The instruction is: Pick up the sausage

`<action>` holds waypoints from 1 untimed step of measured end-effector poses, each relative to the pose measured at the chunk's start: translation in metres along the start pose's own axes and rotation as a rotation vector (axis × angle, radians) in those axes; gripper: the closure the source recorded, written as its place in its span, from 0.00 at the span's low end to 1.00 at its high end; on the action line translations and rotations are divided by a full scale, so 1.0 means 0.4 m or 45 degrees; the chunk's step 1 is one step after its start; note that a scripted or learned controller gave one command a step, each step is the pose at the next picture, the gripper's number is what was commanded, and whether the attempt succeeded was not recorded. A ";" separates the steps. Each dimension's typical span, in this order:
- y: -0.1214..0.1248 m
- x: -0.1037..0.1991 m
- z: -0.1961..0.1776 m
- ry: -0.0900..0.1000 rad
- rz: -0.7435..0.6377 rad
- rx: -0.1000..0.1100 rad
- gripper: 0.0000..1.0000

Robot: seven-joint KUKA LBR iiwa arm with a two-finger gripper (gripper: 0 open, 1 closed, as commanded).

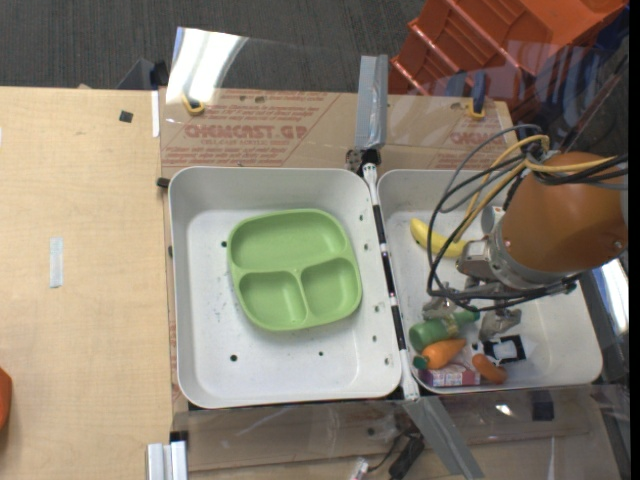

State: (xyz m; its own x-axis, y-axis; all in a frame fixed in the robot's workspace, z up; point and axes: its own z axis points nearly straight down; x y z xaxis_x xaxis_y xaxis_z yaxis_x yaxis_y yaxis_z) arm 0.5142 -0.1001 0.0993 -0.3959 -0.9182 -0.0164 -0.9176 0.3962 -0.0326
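Observation:
The sausage [488, 369], a small reddish-orange piece, lies near the front edge of the right bin [580, 363]. My gripper [497, 321] hangs under the orange wrist band [565, 226], low in the right bin and just above and behind the sausage. The wrist and cables hide most of the gripper. Nothing is seen held in it.
Left of the sausage lie an orange carrot [443, 351], a green vegetable [430, 332] and a pink packet [451, 376]. A yellow banana [432, 236] rests at the back of the right bin. The left bin [200, 298] holds a green divided plate [294, 267].

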 end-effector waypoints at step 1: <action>0.047 0.086 -0.335 0.012 -0.184 -0.043 0.00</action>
State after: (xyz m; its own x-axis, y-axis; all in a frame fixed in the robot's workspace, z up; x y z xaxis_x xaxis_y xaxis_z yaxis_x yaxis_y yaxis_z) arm 0.4785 -0.1247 0.2322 -0.2599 -0.9656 -0.0048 -0.9656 0.2599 -0.0002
